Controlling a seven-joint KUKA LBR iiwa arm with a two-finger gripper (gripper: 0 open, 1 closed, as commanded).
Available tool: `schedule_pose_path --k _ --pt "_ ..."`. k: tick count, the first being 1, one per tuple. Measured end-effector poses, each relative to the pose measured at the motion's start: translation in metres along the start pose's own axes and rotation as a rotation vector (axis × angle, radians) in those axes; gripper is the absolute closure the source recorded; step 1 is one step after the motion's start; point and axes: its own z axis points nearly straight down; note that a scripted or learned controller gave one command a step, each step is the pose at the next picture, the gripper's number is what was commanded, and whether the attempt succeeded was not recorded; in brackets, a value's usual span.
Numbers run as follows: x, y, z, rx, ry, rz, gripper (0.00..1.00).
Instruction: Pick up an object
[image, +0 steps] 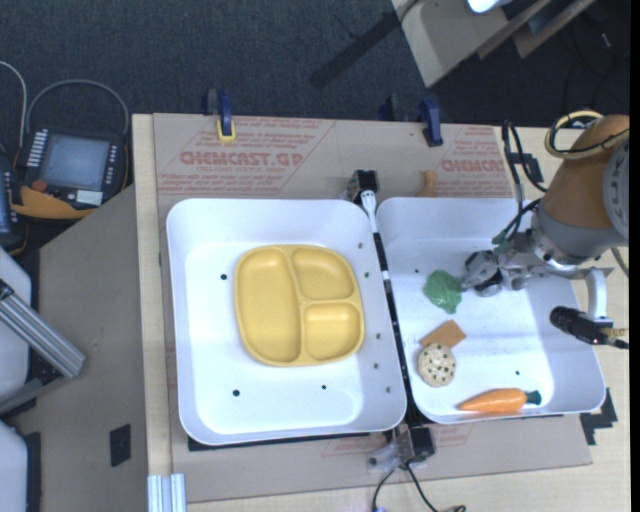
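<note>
The right bin (560, 365) holds a green broccoli-like piece (442, 290), a brown cracker (443, 335), a round chocolate-chip cookie (436, 365) and an orange carrot (495, 401) near the front rim. My gripper (484, 274) hangs low over the right bin, just right of the green piece, with the orange-banded arm (585, 190) behind it. Nothing shows between its fingers.
The left bin (200, 250) holds a yellow divided plate (297, 303). A black divider (383, 290) runs between the bins. Blue clamps (225, 115) sit on the cardboard at the back, and a handheld pendant (70, 165) lies at the far left.
</note>
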Motion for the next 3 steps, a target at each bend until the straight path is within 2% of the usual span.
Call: schedule_pose_path --k 1,2,3 --pt "-0.001 0.002 -0.015 -0.008 -0.003 0.0 1.0" --pt "0.005 0.0 -0.06 -0.013 -0.005 -0.001 1.0" --pt "0.0 -0.005 -0.121 -0.014 -0.005 0.0 1.0"
